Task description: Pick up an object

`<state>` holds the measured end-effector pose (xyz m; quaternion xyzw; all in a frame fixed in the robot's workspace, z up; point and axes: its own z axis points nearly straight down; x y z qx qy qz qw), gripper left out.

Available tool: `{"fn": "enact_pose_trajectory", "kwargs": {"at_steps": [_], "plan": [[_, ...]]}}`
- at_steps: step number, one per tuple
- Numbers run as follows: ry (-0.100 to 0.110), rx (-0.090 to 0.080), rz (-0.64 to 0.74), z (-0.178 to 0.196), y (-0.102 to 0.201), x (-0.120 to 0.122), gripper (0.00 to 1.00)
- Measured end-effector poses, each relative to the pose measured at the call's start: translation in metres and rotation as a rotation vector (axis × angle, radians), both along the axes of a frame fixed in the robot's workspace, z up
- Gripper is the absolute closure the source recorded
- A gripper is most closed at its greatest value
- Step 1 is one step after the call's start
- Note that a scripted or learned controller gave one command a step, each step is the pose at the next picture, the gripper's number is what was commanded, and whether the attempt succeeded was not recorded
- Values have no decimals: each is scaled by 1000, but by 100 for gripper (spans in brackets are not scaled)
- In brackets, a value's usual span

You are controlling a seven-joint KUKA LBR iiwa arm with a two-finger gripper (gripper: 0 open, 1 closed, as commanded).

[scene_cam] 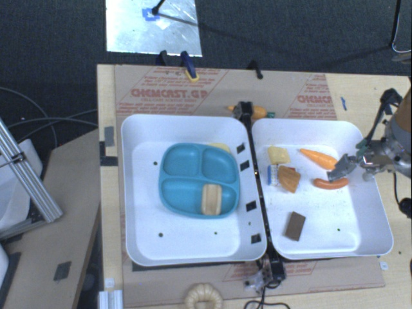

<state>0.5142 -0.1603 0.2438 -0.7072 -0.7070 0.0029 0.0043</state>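
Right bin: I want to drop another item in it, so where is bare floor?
Bare floor in the right bin: the front right corner, beside the brown block. Crowded at the back: yellow piece, brown wedge, carrot, sausage, with the tool there.

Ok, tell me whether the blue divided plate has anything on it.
Not empty: the blue plate in the left bin holds a tan bread-like piece in its lower right compartment.

The arm is extended in from the right edge at a low angle, and the gripper is pointed leftward and downward, its dark fingers seen close together.
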Motion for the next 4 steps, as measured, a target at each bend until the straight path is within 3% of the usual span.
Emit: {"fn": "enact_pose_trajectory", "kwargs": {"at_steps": [1,4], "plan": [[-12,-2,3,6,0,2,0],[-7,-1,2,-154,-4,-5,0]]}}
